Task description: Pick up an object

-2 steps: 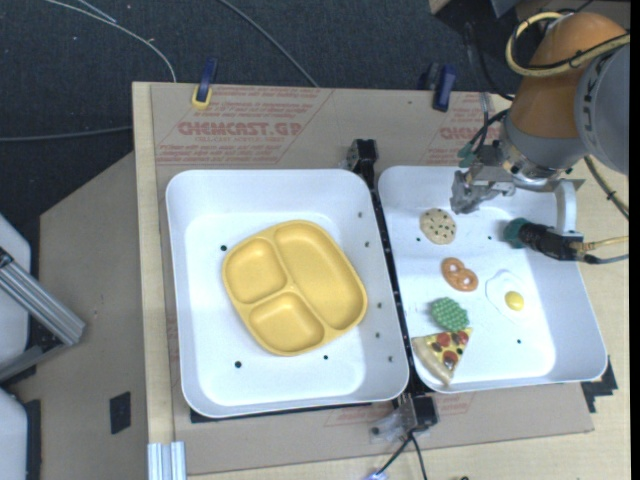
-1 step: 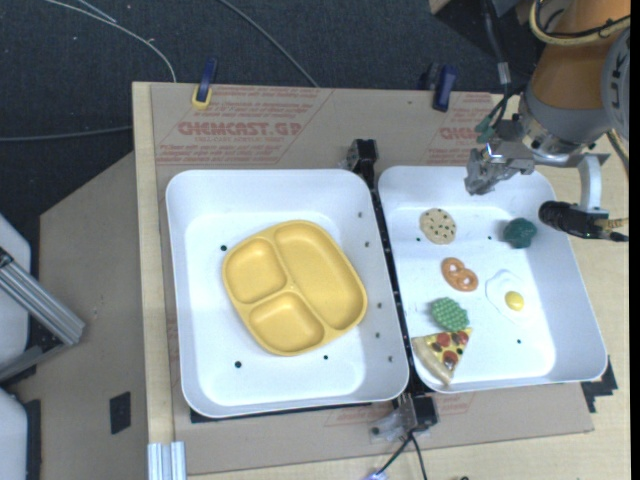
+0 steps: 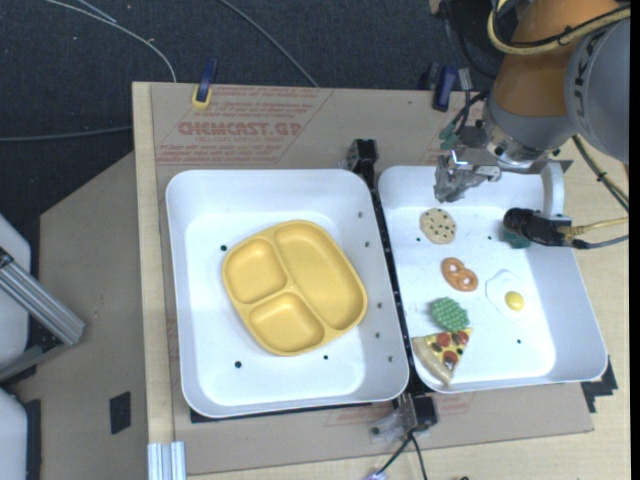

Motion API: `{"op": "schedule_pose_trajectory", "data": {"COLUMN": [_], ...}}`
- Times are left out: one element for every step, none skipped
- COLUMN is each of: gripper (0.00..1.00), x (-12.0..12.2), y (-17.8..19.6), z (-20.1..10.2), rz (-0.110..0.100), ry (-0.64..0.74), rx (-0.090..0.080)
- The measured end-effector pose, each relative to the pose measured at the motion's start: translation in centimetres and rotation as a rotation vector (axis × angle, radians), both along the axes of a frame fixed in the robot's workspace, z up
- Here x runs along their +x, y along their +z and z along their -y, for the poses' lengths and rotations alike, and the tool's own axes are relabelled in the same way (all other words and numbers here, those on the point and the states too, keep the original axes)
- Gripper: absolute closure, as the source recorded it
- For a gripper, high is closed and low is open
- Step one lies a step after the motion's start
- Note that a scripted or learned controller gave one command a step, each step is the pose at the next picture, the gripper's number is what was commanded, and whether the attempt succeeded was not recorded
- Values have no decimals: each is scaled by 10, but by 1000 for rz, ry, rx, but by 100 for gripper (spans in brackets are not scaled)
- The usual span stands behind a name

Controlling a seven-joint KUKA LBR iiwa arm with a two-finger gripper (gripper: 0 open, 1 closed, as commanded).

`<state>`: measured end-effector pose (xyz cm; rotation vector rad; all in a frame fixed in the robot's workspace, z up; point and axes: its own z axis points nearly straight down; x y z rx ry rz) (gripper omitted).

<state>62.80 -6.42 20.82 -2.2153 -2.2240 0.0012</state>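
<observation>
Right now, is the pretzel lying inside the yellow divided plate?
No, the pretzel lies in the right bin, between the cookie and the green toy; the yellow plate sits in the left bin.

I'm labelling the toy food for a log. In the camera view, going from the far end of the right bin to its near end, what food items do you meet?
Cookie → pretzel → fried egg → green vegetable piece → pizza slice.
</observation>
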Motion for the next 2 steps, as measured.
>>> {"op": "schedule_pose_trajectory", "data": {"gripper": [100,100], "x": [-7,-18], "y": [1,12], "z": [-43,-105], "rz": [0,1], "ry": [1,3], "rx": [1,2]}}
